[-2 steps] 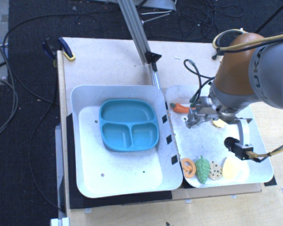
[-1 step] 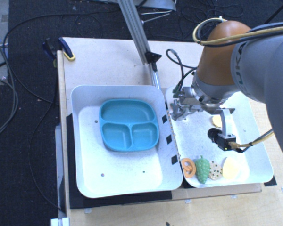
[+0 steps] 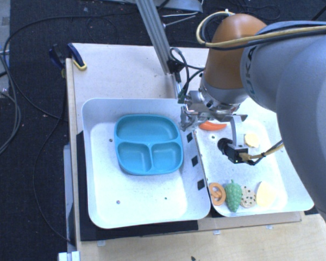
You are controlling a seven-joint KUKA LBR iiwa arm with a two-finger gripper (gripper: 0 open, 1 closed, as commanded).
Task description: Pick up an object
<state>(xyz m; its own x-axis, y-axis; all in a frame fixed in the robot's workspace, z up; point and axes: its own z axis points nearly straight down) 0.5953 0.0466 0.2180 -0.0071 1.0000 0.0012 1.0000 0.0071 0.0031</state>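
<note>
My gripper (image 3: 189, 117) hangs low at the far left of the right bin (image 3: 282, 162), close to the wall shared with the left bin. An orange, carrot-like piece (image 3: 213, 126) lies just right of it, partly under the wrist. A pale round slice (image 3: 252, 140) lies further right. Along the right bin's front edge sit a brown pretzel (image 3: 216, 193), a green bumpy piece (image 3: 233, 196), a speckled cookie (image 3: 248, 198) and a pale yellow piece (image 3: 265, 193). I see nothing held.
A blue divided plate (image 3: 149, 144) lies in the left bin (image 3: 98, 162). A slanted metal rail (image 3: 155, 26) rises behind the bins. The grey arm covers the right bin's far right side.
</note>
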